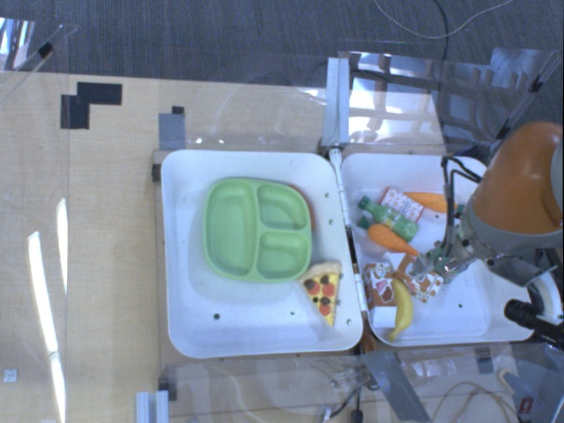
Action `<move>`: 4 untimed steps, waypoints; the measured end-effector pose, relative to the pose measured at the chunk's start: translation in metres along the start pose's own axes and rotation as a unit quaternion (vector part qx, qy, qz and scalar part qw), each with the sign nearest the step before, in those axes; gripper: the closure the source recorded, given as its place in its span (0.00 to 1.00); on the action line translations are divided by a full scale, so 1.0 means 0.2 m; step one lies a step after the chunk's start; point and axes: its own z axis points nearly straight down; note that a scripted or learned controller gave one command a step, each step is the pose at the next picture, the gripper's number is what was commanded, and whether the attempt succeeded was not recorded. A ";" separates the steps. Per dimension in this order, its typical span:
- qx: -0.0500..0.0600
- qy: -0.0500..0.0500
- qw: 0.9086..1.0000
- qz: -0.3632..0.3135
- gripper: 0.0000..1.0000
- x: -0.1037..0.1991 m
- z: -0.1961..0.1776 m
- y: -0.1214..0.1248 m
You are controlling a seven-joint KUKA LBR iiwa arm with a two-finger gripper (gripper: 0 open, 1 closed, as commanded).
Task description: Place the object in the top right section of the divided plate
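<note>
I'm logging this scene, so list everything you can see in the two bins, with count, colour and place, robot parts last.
Bins: 2, white, side by side on bench.
Plate: 1, green, divided, left bin.
Pizza slice: 1, yellow and red, left bin, by the plate's lower right corner.
Carrots: 2, orange, right bin.
Bottle: 1, green, right bin, upper left.
Banana: 1, yellow, right bin, bottom.
Cartons: about 3, white with red-brown print, right bin.
Arm: 1, grey and orange, over right bin.
Gripper: 1, down among the cartons.

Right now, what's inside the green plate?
The green divided plate holds nothing visible in its three sections. A toy pizza slice lies just outside its lower right corner. The bin floor beneath it is covered.
</note>
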 end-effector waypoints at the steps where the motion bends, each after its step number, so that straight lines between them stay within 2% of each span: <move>1: -0.001 0.000 0.995 -0.105 1.00 0.21 -0.07 0.18; 2: -0.001 0.000 0.999 -0.050 1.00 0.44 -0.28 0.55; 3: -0.001 0.001 0.991 -0.137 1.00 0.76 -0.37 0.58; 4: -0.004 0.000 0.990 -0.139 1.00 0.76 -0.42 0.59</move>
